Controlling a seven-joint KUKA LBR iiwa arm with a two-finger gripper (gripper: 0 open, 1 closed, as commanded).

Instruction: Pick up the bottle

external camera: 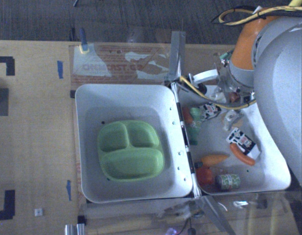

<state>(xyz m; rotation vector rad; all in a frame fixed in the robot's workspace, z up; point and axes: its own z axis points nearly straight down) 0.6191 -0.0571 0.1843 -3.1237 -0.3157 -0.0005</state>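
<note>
The bottle [192, 130] is green with a reddish cap end and lies along the left wall of the right bin [273, 177], near the divider. My gripper [230, 115] hangs over the upper middle of that bin, to the right of the bottle and apart from it. A small black-and-white cow toy [209, 110] lies between the gripper and the bottle. The grey arm and its orange band [243, 50] cover the bin's upper right part.
In the right bin are also an orange carrot [214, 159], a green-labelled can [228, 181], a red item [204, 175], and a black-and-white carton [243, 142] on an orange piece. The left bin [87, 102] holds a green divided plate [130, 150].
</note>
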